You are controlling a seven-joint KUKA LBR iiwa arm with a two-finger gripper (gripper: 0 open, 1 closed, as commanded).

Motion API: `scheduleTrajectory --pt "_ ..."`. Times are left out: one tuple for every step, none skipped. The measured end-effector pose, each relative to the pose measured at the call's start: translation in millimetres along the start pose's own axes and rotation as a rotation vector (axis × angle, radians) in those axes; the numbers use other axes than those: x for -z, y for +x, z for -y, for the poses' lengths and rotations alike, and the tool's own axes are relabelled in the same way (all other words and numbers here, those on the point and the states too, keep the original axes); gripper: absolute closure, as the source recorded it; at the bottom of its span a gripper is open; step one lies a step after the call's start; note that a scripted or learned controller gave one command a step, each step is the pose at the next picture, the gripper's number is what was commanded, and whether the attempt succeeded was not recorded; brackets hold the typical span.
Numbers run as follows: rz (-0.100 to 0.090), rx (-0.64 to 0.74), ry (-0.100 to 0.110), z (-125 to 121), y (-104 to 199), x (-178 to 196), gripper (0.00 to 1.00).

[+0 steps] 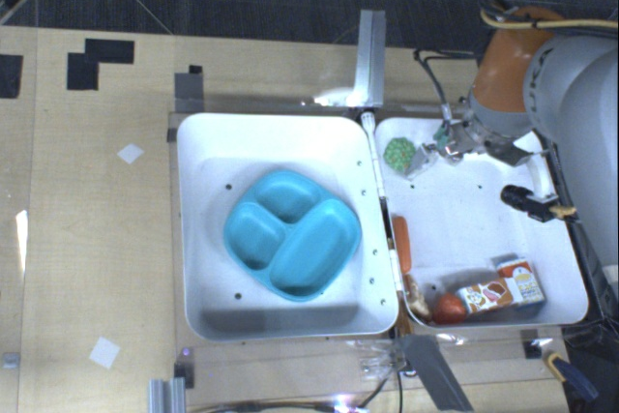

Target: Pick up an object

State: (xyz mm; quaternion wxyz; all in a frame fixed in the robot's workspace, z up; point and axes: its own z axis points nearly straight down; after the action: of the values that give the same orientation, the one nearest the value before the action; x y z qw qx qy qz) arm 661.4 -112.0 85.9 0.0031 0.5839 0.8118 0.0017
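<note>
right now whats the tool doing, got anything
Tool: beside the bumpy green ball in the right white bin; open or closed cannot be told.

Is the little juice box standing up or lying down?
Lying down. The small orange and white juice carton rests flat on its side on the floor of the right white bin, its printed face up, beside a red tomato.

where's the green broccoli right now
The green broccoli sits in the right bin, at its far left corner, just left of the gripper.
</note>
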Motion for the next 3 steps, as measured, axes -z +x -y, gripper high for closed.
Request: scheduleTrajectory --pt "0.002 0.044 -0.004 75.6 48.4 3.9 0.0" --pt "-0.002 -0.168 0.003 69.0 117.3 98.9 0.0" --pt "-0.002 -0.168 0.004 69.1 117.3 98.7 0.0"
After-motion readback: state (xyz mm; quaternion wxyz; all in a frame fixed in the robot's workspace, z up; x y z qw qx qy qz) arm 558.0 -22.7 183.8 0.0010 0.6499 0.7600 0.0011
